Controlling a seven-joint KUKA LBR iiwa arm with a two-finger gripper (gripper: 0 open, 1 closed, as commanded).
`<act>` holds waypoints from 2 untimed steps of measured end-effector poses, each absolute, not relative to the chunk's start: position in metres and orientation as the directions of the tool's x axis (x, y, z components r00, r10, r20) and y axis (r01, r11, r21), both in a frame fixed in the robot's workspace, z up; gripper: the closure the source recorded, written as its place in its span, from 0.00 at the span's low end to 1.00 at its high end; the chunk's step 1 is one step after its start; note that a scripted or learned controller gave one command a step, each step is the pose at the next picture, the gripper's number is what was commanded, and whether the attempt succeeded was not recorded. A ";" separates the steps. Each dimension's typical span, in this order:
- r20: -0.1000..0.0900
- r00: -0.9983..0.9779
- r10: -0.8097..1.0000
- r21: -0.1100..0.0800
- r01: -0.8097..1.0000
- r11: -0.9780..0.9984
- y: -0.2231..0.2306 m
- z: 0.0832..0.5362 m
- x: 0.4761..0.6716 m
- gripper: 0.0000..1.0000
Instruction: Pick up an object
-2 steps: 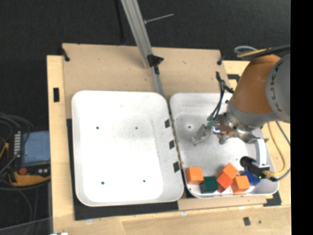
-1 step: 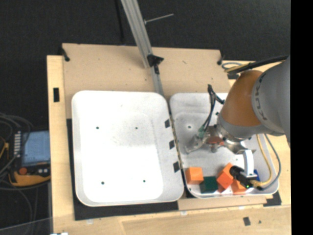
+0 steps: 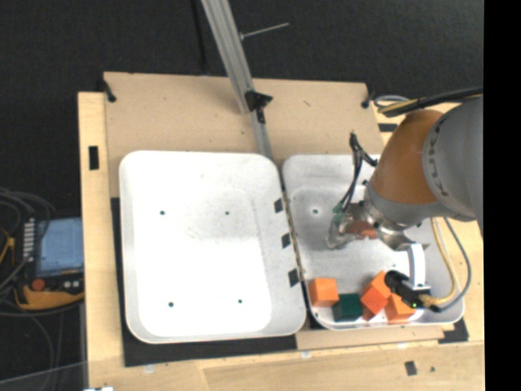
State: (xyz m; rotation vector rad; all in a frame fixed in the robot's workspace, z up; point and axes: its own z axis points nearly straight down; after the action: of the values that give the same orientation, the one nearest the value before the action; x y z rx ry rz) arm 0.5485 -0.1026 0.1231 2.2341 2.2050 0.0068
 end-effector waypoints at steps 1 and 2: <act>0.000 0.003 1.000 0.006 1.000 -0.003 -0.104 0.166 0.553 1.00; 0.000 -0.003 1.000 0.006 1.000 0.003 -0.104 0.209 0.555 1.00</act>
State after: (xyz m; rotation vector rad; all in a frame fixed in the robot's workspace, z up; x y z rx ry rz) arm 0.5546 -0.1045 0.2093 2.2146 2.2214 0.0067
